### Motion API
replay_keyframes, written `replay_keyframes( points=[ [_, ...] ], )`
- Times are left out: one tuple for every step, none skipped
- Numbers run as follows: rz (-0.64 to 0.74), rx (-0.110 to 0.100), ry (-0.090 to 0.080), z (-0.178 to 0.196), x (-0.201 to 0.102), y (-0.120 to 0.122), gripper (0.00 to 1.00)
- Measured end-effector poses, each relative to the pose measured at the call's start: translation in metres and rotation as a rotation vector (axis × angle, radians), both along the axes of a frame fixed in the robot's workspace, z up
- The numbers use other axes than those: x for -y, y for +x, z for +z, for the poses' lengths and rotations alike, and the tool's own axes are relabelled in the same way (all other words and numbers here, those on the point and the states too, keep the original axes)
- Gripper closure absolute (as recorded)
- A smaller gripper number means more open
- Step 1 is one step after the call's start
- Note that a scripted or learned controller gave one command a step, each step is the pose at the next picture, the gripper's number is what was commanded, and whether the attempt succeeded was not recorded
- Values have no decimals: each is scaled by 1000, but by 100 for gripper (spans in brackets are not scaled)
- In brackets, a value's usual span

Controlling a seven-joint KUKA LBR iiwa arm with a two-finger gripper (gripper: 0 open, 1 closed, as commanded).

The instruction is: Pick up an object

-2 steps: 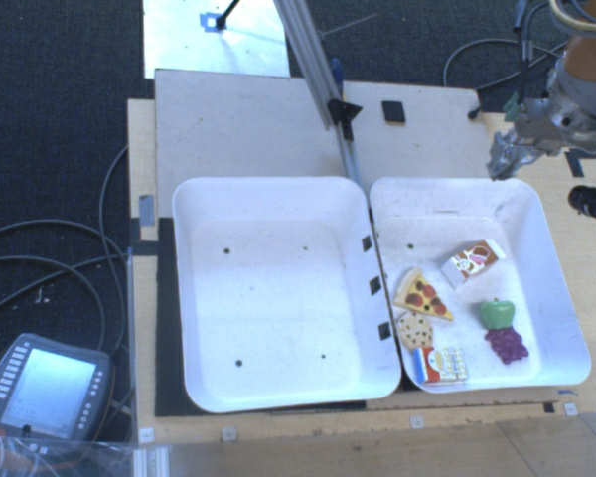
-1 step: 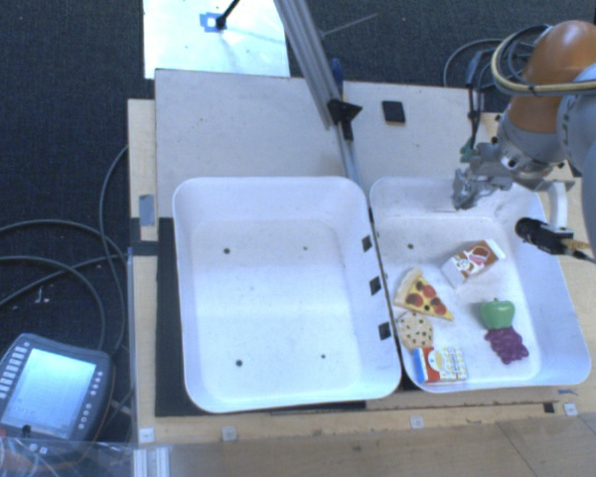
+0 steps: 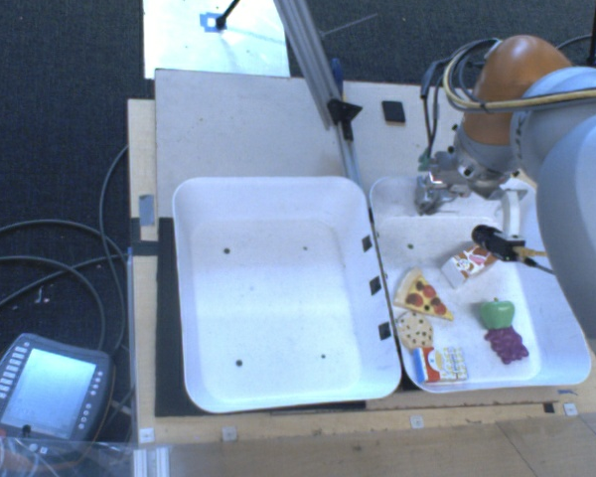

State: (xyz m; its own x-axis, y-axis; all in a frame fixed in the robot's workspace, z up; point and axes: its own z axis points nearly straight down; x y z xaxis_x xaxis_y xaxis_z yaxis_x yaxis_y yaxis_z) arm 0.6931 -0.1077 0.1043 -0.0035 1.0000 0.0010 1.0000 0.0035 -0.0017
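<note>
Beside purple grapes [image 3: 507,344], green apple [image 3: 497,313]

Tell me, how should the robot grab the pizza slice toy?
Probably straight down from above. The pizza slice lies flat on the floor of the right bin, so pinching across its two long slanted edges near the wide crust end looks best. The cookie sits close below, so stay toward the upper part.
</note>
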Motion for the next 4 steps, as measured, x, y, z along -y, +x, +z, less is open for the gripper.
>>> replay_keyframes(
  points=[
    [-8, 1, -2, -8, -11, -1, 100],
    [1, 12, -1, 92, -64, -37, 100],
    [-1, 8, -1, 150, -85, -38, 100],
    [-2, 1, -1, 127, -88, -9, 100]
  ],
)
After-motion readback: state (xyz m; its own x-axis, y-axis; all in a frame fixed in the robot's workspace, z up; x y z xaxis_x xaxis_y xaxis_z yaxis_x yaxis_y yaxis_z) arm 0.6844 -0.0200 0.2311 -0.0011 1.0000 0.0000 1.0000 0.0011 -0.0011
